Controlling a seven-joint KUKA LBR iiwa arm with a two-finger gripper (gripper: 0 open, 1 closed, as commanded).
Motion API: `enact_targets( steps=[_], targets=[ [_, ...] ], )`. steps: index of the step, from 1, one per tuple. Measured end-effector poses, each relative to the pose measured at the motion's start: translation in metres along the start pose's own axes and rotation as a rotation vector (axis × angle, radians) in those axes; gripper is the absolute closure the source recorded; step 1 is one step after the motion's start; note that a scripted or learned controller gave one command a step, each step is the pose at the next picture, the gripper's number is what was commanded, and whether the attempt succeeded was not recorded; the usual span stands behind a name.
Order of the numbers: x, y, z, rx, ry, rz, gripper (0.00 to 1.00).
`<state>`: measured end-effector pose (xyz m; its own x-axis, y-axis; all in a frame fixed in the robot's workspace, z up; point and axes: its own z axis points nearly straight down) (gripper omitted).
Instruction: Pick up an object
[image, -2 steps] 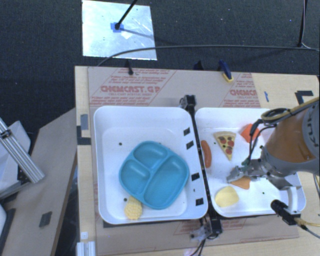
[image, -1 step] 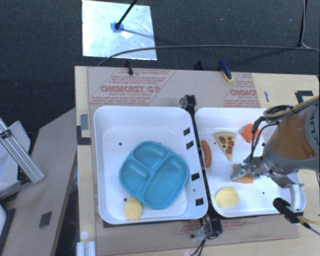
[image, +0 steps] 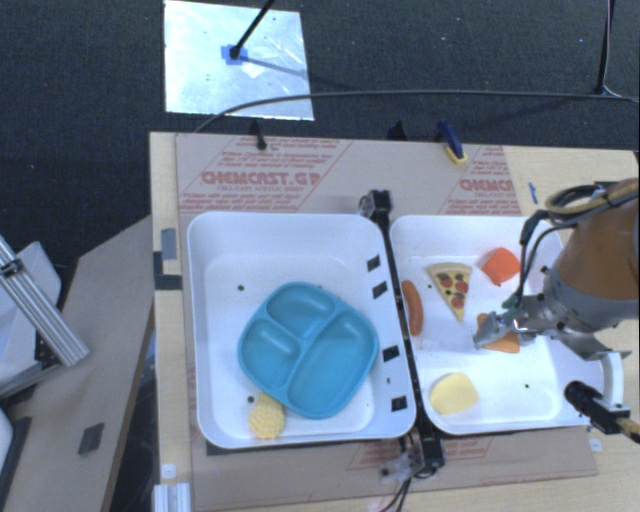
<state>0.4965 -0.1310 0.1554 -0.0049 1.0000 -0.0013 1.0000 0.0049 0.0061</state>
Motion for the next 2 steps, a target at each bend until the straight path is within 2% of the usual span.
enact_targets(
  steps=[1,2],
  targets=[
    [0.005,0.003,-0.063,-0.001,0.000,-0.001,1.00],
    [0.003,0.007,-0.107,-0.001,0.000,0.000,1.00]
  ],
)
